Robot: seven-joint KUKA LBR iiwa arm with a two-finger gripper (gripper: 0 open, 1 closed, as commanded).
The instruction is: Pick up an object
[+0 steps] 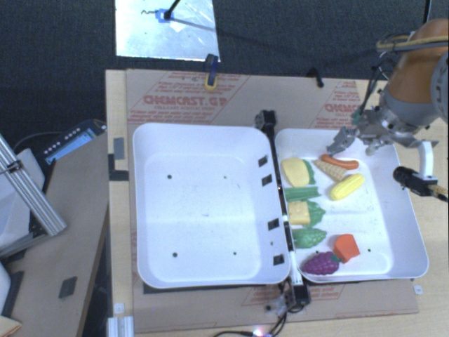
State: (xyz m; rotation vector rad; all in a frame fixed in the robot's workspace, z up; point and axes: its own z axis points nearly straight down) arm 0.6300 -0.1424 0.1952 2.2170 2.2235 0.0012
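From where I stand, the far left of the frame has a grey device with a blue strip, off the bench. Next comes the left bin, then the right bin, which carries all the toy food in the middle-right of the frame. Any of these could be the object to pick.

Down the right bin's left side lie a yellow piece, a green pod, a corn cob, a leaf and purple grapes. Further right sit a cone, a sausage, a lemon-yellow piece and an orange block.

They look like hollow plastic: light, stiff and smooth, likely to skid or pop out of a pinch. I would judge the lemon-yellow piece easiest, gripped across its narrow middle, since it lies clear of its neighbours. The sausage and cone touch, so a grab there may nudge both.

The gripper hangs at the upper right, just above the sausage; its fingers look slightly parted with nothing between them.

The cardboard under the bins reads "CHEMCAST GP" in red, repeated; other print is too small to read.
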